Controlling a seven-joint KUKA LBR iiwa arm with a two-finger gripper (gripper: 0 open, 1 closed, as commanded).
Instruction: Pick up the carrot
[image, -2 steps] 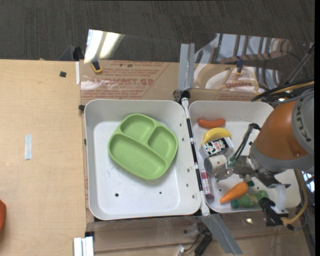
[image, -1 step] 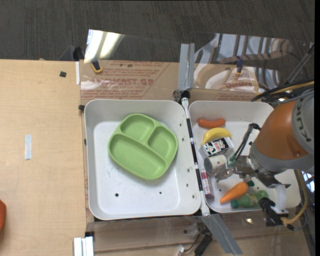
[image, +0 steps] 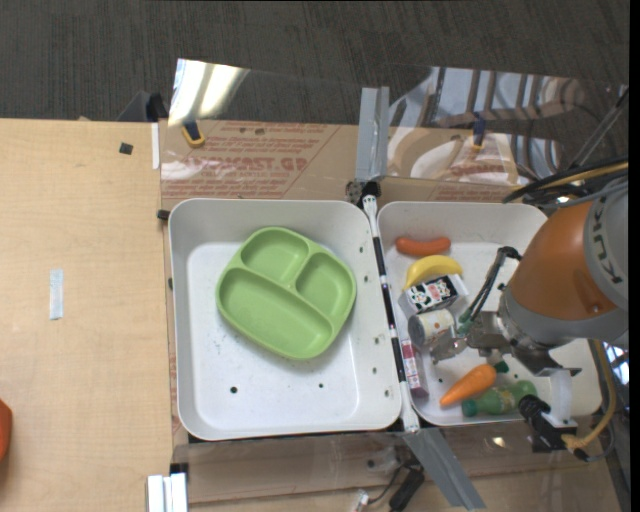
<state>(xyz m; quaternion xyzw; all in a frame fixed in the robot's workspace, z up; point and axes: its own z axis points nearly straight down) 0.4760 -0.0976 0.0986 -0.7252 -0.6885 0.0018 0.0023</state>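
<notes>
The carrot (image: 468, 384) lies in my right bin (image: 520, 217) near its front edge, tip toward the divider, touching a green object (image: 497, 402). My gripper (image: 452, 340) hovers just above it beside a small carton (image: 434, 293); I cannot tell how it stands

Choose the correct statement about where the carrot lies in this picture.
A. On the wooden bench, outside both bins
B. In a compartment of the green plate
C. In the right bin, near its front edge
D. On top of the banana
C: the carrot lies on the floor of the right bin, toward its front edge, beside a green object.
</notes>
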